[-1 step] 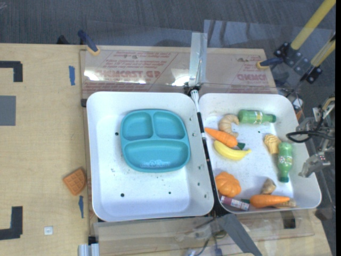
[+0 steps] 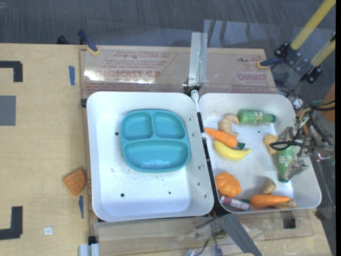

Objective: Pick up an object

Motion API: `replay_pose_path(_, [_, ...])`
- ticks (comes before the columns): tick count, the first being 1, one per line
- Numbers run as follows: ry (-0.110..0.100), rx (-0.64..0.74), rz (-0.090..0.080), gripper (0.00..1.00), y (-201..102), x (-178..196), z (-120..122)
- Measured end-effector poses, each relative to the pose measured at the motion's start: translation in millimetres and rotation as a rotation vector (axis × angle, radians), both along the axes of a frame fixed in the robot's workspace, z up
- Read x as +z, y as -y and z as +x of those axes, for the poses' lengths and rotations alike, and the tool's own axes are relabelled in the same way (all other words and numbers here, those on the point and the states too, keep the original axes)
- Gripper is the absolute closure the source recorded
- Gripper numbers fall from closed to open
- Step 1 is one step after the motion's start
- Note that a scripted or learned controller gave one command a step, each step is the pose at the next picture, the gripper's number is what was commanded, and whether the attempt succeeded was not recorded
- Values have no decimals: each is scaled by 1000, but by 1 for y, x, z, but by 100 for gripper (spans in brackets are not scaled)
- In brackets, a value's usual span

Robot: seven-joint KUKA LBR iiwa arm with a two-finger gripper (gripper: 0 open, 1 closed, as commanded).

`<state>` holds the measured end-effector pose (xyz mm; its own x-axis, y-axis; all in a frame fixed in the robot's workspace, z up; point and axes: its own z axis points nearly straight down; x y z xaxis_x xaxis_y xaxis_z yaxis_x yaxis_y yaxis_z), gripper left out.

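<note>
While a waffle piece (image 2: 74, 181) lies on the bench at lower left, the left bin (image 2: 101, 143) holds a teal divided plate (image 2: 155, 140). Right bin (image 2: 303, 196), left to right: pumpkin (image 2: 228, 184), carrot (image 2: 221, 137) touching banana (image 2: 231, 151), croissant (image 2: 228, 122), green bottle (image 2: 256, 116), second carrot (image 2: 270, 200). Gripper (image 2: 290, 161) at frame right, over a green bottle (image 2: 285, 163); finger state: cannot tell.

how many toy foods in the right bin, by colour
orange: 3, carrot, pumpkin, carrot
green: 2, bottle, bottle
yellow: 1, banana
tan: 3, croissant, piece, piece
total: 9
</note>
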<state>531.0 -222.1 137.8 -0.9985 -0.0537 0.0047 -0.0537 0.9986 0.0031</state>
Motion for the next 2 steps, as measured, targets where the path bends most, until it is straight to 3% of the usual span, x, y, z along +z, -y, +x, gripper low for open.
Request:
replay_pose_path(1, [17, -26, -7, 0, -6, -49, -16])
replay_pose_path(2, [31, -24, -11, 100, -7, -35, -11])
